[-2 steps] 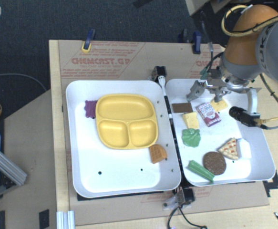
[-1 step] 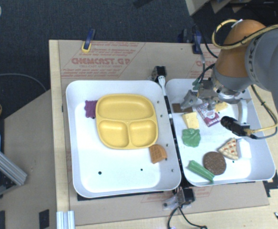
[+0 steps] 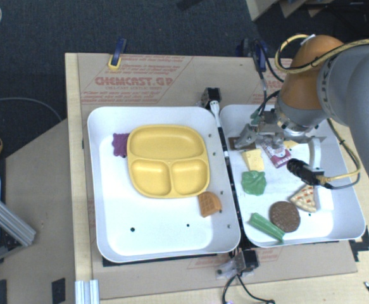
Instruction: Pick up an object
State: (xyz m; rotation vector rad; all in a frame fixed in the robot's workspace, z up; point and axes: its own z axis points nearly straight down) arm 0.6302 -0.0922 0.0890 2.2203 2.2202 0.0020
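The gripper (image 3: pixel 269 138) is seen low over the back of the right bin (image 3: pixel 345 223), above a cluster of small toy foods. Whether anything is held cannot be told, since the wrist hides the working end from the slanted camera.

Directly under it lie a pale yellow cheese-like wedge (image 3: pixel 254 160) and a small red-and-white packet (image 3: pixel 277 154), the two nearly touching. These are judged the likeliest targets. Both look light and stiff, probably moulded plastic, and both lie flat — so a grip across the narrow width would be needed, with the tips brought right down to the bin floor. A smooth plastic surface may well slip out of a shallow pinch.

Just in front sits a green leafy piece (image 3: pixel 254 183), lumpier and taller, which is judged easier to take by its sides. Further forward lie a brown round patty (image 3: pixel 285 215), a green pod (image 3: pixel 265 227) beside it, and a pizza slice (image 3: pixel 305 199) near the right wall. The patty is thin and wide, and would probably be hard to span.

In the left bin (image 3: pixel 108 233) a yellow divided tray (image 3: pixel 168 159) is set, with a purple piece (image 3: pixel 119 144) touching its left edge and a tan bread-like piece (image 3: pixel 209 203) at its front right corner.
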